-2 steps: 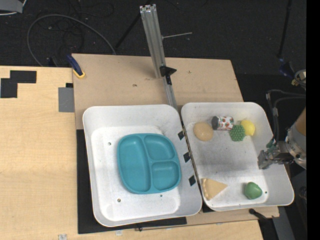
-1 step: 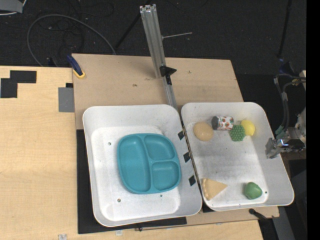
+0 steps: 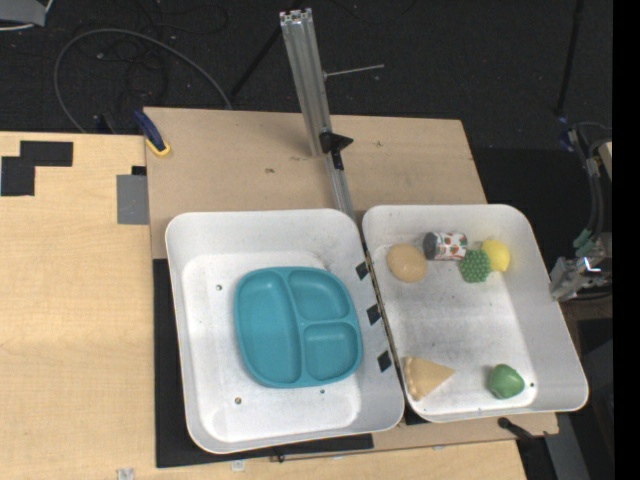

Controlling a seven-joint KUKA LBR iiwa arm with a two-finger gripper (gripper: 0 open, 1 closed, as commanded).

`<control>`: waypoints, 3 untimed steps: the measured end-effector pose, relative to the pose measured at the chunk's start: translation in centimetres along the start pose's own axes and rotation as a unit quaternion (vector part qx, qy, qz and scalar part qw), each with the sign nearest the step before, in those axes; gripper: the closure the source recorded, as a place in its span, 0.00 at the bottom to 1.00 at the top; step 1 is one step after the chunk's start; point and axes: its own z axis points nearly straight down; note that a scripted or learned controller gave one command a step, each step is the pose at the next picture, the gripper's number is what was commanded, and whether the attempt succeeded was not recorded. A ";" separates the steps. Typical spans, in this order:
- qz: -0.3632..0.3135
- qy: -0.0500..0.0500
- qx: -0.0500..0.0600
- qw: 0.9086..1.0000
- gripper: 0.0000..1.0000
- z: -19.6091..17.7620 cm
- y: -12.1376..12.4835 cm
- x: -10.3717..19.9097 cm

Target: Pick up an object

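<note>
1. White, shallow bins lie side by side on the worktop (image 3: 250, 158); the left bin (image 3: 195, 268) holds a teal divided plate (image 3: 297, 325).
2. In the right bin (image 3: 470, 318), a tan round piece (image 3: 407, 263), a small can (image 3: 446, 245), a green bumpy ball (image 3: 475, 266) and a yellow fruit (image 3: 497, 256) are clustered near the far wall.
3. A tan wedge (image 3: 428, 376) and a green fruit (image 3: 507, 380) are seen near the front wall.
4. The gripper (image 3: 578, 273) is seen just beside the right bin's outer edge; whether it is open or closed cannot be told.

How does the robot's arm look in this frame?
At the right edge, a pale rounded section of the arm with thin cables running down to a silvery-grey metal end piece beside the right bin. Markings are too small to tell.
</note>
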 end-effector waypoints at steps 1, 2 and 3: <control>-0.001 0.001 0.002 1.000 1.00 0.7 1.3 4.3; 0.000 0.001 0.003 1.000 1.00 0.8 1.2 8.9; 0.001 0.001 0.003 1.000 1.00 1.1 2.7 13.7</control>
